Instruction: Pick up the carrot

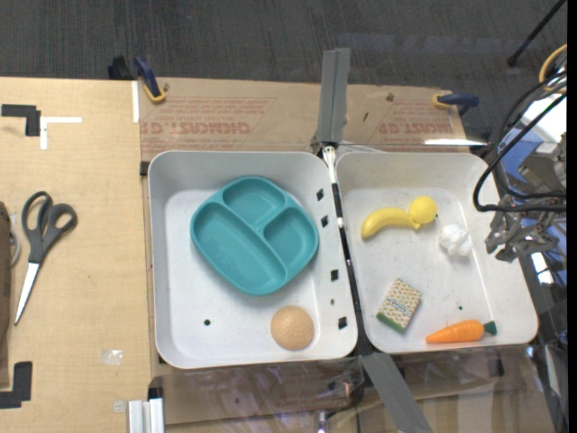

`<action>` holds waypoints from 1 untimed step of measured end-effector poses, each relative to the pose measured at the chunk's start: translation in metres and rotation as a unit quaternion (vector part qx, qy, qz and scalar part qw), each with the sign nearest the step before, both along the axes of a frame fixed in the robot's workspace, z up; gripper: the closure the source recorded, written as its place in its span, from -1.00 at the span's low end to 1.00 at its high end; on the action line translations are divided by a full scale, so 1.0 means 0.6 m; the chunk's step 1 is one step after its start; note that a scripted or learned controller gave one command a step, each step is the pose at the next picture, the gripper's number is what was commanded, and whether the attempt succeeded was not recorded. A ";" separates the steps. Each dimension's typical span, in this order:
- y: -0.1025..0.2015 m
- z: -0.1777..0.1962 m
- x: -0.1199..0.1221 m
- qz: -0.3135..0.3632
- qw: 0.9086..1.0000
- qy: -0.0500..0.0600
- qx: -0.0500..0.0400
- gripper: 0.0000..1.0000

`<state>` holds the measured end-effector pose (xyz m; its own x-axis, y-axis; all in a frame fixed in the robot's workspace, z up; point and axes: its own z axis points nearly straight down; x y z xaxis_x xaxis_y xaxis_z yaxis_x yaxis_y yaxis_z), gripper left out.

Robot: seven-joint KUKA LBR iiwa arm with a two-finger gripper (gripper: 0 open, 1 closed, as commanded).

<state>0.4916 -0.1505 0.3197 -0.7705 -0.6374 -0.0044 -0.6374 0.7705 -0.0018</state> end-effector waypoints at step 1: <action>0.010 -0.107 0.033 0.288 0.958 0.001 0.000 1.00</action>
<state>0.5114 -0.1445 0.2556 -0.2905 -0.9569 -0.0033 -0.9569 0.2905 0.0010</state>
